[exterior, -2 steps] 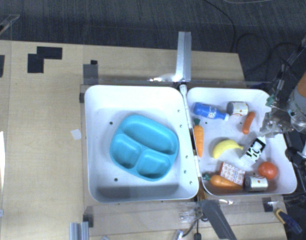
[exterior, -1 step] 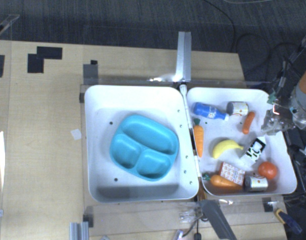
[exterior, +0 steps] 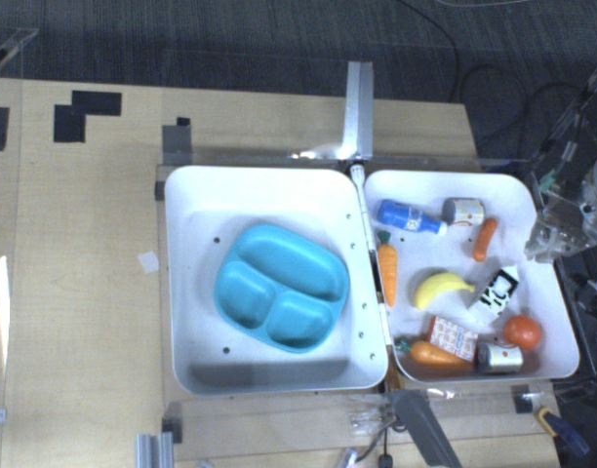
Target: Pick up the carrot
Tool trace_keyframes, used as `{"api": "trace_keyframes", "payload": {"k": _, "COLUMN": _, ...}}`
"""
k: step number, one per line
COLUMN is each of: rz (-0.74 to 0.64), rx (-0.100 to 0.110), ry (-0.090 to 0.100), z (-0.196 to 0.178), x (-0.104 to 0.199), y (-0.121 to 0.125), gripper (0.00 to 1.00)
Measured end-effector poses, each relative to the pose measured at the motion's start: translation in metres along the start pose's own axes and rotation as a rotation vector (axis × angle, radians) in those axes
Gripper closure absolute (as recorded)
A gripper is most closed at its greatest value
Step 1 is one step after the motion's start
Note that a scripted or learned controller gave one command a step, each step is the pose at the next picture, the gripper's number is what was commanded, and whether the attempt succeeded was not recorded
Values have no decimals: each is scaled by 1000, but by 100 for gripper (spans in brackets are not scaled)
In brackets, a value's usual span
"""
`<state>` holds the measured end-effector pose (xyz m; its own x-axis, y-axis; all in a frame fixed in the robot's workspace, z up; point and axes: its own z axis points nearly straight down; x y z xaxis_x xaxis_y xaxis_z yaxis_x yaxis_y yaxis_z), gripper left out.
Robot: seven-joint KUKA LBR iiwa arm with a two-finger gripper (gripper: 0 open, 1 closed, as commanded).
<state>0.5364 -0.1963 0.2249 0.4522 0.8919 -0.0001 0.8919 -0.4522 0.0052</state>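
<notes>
on the left of the tabletop (exterior: 74,261) sits the left bin (exterior: 191,359), with a blue tray (exterior: 279,286) lying in it at a slant. just right of the divider is the right bin (exterior: 562,359), crowded with small things.

the carrot (exterior: 387,273) lies close against the right bin's left wall, its green top at the upper end and its tip pointing down the view. above it is a blue bottle (exterior: 409,216); right of it a banana (exterior: 443,287). a can (exterior: 463,211) and a small orange-red piece (exterior: 485,239) lie toward the back. along the front edge are a fat orange piece (exterior: 437,355), a printed box (exterior: 452,336), a second can (exterior: 500,358) and a tomato (exterior: 522,332), with a black-and-white item (exterior: 496,291) above them.

as a judgement, the main risks are two. the carrot hugs the wall, so one finger may find no room on that side and could strike the rim or push the carrot aside. and there are two other orange things in the bin, either of which might be taken by mistake.

the hand (exterior: 562,234) is at the far right edge, over the right bin's right rim, well apart from the carrot. it is blurred and partly cut off, so i cannot tell how far open it is; nothing is seen held in it.
</notes>
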Motion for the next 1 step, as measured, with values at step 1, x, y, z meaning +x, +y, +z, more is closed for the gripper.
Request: {"api": "trace_keyframes", "payload": {"k": 1, "rz": 394, "rx": 4, "ry": -1, "z": -10, "x": -13, "y": -29, "gripper": 100}}
